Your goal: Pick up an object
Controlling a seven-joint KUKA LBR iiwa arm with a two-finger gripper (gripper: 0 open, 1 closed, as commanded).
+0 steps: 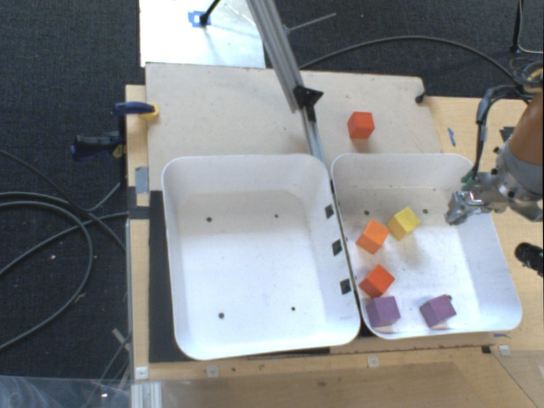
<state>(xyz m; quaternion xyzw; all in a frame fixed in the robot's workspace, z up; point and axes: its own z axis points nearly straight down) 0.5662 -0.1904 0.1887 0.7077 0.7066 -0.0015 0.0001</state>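
Observation:
The right bin (484, 266) holds several small blocks: a yellow one (405, 222), an orange one (371, 236) beside it, a second orange one (376, 280) lower down, and two purple ones (382, 310) (437, 310) near the front wall. My gripper (461, 204) hangs over the right bin's right rim, to the right of the yellow block and apart from it. Nothing shows in its grasp.
The left bin (183, 228) sits beside the right one. A lone orange block (361, 125) lies on the bench behind the bins. A slanted metal pole (280, 49) crosses the back of the bench. Cables run on the floor at left.

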